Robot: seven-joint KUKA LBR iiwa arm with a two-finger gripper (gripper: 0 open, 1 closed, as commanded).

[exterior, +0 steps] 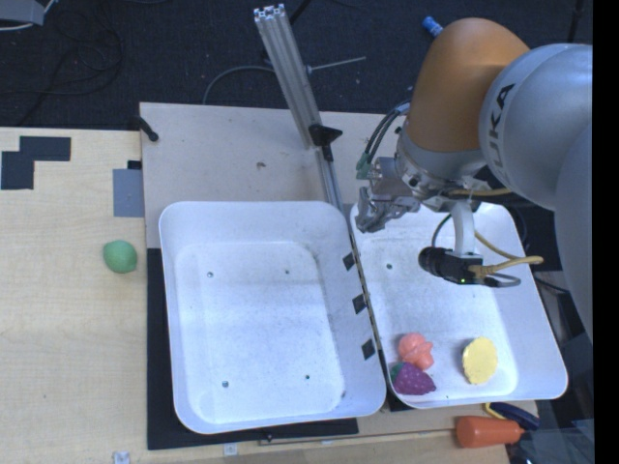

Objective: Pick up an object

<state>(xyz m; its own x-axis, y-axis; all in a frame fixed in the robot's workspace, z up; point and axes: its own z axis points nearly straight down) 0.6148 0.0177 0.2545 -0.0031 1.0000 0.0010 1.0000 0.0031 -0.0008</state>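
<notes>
1. While I hung over the far corner of the right bin (522, 249), beside the divider, my gripper (370, 218) sat low near the bin floor; whether my jaws were spread or pressed together I could not tell, since the wrist hid them.
2. Item: pink object (414, 348), lying toward the near edge of the same bin, well apart from my jaws. It touched the purple piece, probably because loose pieces drift together along the low rim.
3. Item: purple object (414, 380), just nearer the bin's front rim than the pink one and touching it. A grasp there would have risked catching both.
4. Item: yellow object (480, 361), beside that pair but apart from them, so I judged it the cleanest candidate to pick up.
5. Item: left bin (193, 249), across the divider from my jaws, presumably kept as the drop side.
6. Item: green ball (120, 256), on the bench beyond the left bin, far from me and outside either bin.
7. Item: orange object (488, 430), on the bench past the right bin's near rim.
8. Status: nothing showed between my jaws; the pick seemed not yet made, and I would have had to travel toward the near rim first.
</notes>
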